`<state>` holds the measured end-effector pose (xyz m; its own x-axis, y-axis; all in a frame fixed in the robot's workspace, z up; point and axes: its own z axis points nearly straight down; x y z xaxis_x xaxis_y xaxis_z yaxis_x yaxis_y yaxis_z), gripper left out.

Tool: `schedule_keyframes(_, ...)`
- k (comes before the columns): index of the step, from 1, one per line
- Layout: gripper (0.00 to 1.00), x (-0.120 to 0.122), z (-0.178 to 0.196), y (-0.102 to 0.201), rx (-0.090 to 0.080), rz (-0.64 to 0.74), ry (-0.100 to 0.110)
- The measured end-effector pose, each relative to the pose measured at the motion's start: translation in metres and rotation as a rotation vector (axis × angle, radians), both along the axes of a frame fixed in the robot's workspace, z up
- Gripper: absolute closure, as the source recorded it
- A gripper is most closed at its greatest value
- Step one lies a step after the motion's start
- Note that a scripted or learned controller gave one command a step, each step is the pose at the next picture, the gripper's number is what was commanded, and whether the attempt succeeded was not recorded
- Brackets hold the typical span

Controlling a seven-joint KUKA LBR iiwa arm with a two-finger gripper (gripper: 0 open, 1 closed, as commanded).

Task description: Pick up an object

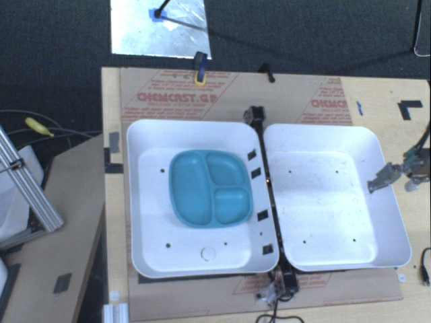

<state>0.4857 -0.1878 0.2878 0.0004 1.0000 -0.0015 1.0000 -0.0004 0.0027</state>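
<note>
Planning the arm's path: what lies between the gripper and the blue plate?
In the camera view, the gripper sits over the right bin; that bin's bare floor, then the divider with black clips, separate it from the blue plate.

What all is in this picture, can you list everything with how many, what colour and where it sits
Divided plate: one, blue, three compartments, lying flat in the left bin.
Bins: two, white, shallow, side by side on the bench; left bin, right bin.
Black clips: several, along the seam where the bins meet.
Cardboard sheet: one, brown with red print, under the bins.
Clamp: one, blue and yellow, at the far edge of the cardboard.
Shiny sheet: one, silver, on the dark floor beyond the bench.
Aluminium bar: one, silver, at the left edge.
Gripper: one, grey metal, at the right bin's right rim, nothing seen in it.
</note>
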Motion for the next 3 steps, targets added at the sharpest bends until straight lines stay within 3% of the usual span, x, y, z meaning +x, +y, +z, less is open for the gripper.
schedule_keyframes(1, 0.0, 0.01, -0.162, -0.018, 0.005, 0.0, 0.014)
schedule_keyframes(2, 0.0, 0.081, -0.206, 0.034, 0.003, 0.011, 0.0)
schedule_keyframes(3, 0.0, 0.049, -0.204, 0.018, 0.002, 0.0, 0.004)
